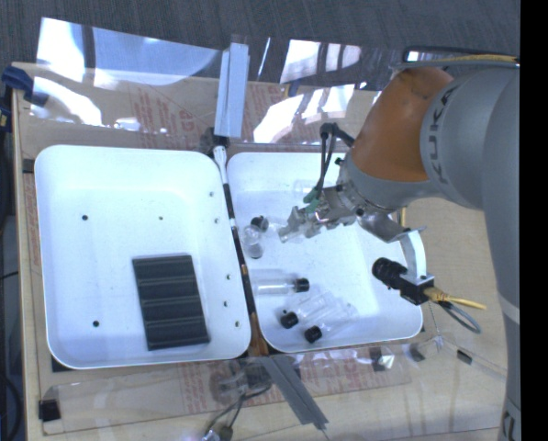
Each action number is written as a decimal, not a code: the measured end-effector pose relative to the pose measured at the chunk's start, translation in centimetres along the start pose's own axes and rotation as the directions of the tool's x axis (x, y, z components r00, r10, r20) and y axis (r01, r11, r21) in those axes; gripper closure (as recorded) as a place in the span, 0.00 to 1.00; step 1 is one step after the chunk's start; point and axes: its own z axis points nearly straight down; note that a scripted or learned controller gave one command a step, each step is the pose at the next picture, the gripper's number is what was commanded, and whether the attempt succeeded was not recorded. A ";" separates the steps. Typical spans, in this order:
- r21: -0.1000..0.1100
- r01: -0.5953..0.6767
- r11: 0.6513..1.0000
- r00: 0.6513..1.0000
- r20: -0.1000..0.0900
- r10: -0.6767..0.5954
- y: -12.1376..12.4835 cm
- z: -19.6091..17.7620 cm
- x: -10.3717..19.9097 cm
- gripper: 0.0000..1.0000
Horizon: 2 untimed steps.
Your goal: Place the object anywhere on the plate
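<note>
The gripper (296, 223) hangs low over the right bin (397, 324), toward the bin's upper middle, with the grey arm (457, 127) and its orange band (397, 127) coming in from the right edge; whether its tips are wide, narrow or closed on something cannot be told, because clear plastic and glare blur that spot. The task's objects are small clear vials with black caps, all lying in the right bin: 1 vial (253, 237) sits near the bin's left wall just beside the gripper, a second vial (278, 286) lies on its side toward the lower left, and a cluster of vials (315, 318) rests near the bottom edge. The plate looks to be the dark ribbed plate (171, 301) lying in the lower middle of the left bin (62, 246), well apart from every vial. Judging from this, the grasp is not yet confirmed, and the whole carry across the divider between the 2 bins remains. The likely failures come from the vials themselves: they are smooth, round and transparent, so a pinch off-centre could squirt 1 sideways or roll it against the wall. A weak hold could drop it before the divider, and a vial released on the ribbed surface might roll off.
</note>
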 end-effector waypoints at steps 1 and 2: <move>0.004 0.138 0.990 0.990 -0.003 -0.138 -4.9 1.0 9.3 1.00; 0.004 0.103 0.995 0.995 -0.001 -0.103 -3.7 0.6 16.4 1.00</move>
